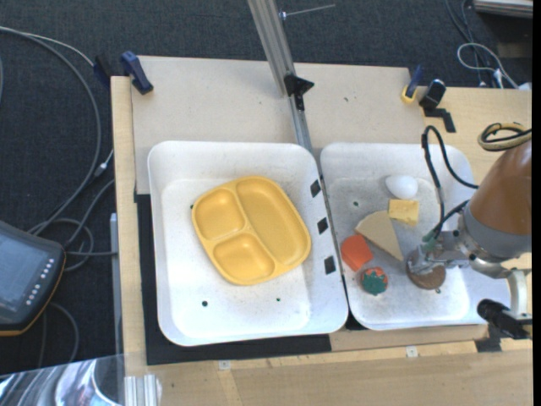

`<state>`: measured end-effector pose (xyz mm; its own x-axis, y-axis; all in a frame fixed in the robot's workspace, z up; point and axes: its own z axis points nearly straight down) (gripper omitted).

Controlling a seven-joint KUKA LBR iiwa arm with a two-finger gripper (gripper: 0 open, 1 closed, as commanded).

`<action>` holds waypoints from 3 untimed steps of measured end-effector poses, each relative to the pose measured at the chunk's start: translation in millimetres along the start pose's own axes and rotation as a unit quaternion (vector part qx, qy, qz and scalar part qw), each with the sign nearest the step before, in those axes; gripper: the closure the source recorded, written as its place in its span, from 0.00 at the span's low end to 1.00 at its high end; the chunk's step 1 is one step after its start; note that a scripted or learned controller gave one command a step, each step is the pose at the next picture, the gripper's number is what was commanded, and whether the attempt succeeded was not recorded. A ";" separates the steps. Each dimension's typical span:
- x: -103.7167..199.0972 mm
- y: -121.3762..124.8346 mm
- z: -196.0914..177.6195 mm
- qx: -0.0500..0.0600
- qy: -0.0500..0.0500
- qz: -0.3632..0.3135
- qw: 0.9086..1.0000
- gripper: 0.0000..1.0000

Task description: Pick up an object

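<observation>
In the right bin (397,311) lie a white egg-shaped object (401,184), a yellow block (404,211), a tan wedge (380,232), an orange-red block (356,251), a green and red ball-like toy (374,281) and a brown round object (427,277). My gripper (425,265) is down in this bin, right over the brown object at the wedge's right edge. The wrist hides its fingertips.
The left bin (182,311) holds a yellow three-compartment plate (249,228). A metal pole (275,32) slants over the bench's back. Black cables (435,155) loop over the right bin's far right corner. The arm's orange band (511,193) stands at the right edge.
</observation>
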<state>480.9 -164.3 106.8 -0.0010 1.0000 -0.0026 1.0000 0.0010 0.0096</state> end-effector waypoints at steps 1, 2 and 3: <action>2.4 2.9 -43.0 0.002 0.000 -0.001 1.000 1.00; 6.2 3.6 -87.0 0.002 0.001 -0.001 1.000 1.00; 12.8 -0.5 -145.1 0.001 0.000 -0.001 1.000 1.00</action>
<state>479.0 -151.1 251.8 -0.0026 1.0000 -0.0020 1.0000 0.0027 0.0079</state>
